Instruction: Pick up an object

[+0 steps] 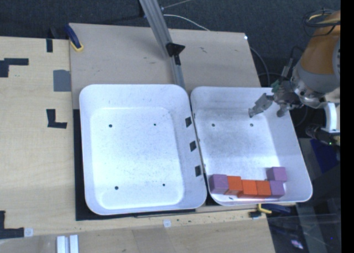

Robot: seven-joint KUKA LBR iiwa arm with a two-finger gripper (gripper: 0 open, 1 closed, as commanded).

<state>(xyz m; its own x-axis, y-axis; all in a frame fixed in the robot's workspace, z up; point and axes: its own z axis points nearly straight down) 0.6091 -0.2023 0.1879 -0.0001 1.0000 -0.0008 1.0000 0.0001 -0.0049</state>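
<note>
Along the right bin's [287, 136] near wall, unlabelled blocks [249, 185].

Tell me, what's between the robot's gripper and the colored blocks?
Just bare white bin floor between the gripper and the blocks, seen in the camera view.

A row of small blocks lies along the near edge of the right bin [287, 136]; a purple block [219, 183] sits at the left end; orange blocks [249, 186] fill the middle; two more purple blocks [276, 180] sit at the right corner, all touching.
</note>
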